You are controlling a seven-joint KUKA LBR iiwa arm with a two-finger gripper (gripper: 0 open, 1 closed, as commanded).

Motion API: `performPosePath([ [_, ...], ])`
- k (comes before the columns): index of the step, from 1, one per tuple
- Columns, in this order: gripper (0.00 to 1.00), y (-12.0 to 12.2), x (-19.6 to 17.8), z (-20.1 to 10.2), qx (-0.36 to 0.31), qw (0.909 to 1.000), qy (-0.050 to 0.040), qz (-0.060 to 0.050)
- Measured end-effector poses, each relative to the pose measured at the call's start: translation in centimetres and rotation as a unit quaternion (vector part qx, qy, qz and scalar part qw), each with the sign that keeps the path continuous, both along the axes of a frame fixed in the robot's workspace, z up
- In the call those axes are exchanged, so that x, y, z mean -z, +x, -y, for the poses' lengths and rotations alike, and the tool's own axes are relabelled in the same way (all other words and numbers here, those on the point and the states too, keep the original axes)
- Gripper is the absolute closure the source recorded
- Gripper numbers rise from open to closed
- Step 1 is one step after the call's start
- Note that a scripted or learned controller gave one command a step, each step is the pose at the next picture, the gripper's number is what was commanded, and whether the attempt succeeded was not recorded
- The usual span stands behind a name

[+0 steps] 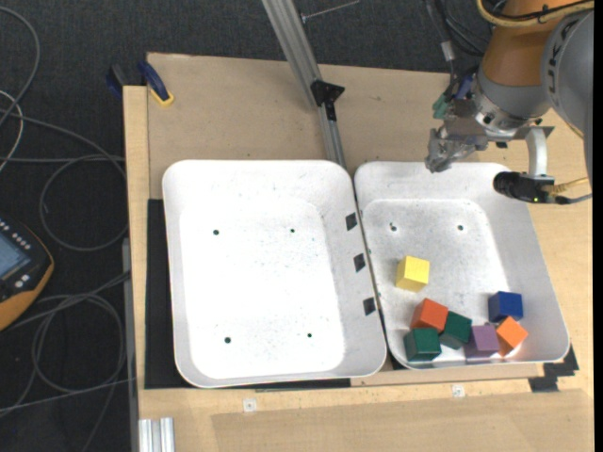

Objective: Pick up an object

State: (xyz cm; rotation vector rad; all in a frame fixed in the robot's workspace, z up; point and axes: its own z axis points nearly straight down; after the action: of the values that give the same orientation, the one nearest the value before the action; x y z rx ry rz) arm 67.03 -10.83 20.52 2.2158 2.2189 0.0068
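The right bin (pixel 528 252) holds several small blocks. A yellow block (pixel 413 272) lies alone near the bin's middle. Along the front wall sit an orange-red block (pixel 431 314), two dark green blocks (pixel 423 344) (pixel 458 329), a purple block (pixel 484 340), an orange block (pixel 511 333) and a blue block (pixel 506 305). My gripper (pixel 441 160) hangs over the far rim of the right bin, well behind the blocks and above them, with nothing seen between its fingers.
The left bin (pixel 188 252) lies beside the right one. A slanted metal rail (pixel 301 55) runs down to the gap between the bins at the back. Cables lie on the floor to the left.
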Motion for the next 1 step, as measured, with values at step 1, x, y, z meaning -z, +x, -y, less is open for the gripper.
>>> performPosePath([
  [1, 1.00, 0.62, -6.44, 0.33, 0.000, 1.0000, -0.0004, 0.001],
])
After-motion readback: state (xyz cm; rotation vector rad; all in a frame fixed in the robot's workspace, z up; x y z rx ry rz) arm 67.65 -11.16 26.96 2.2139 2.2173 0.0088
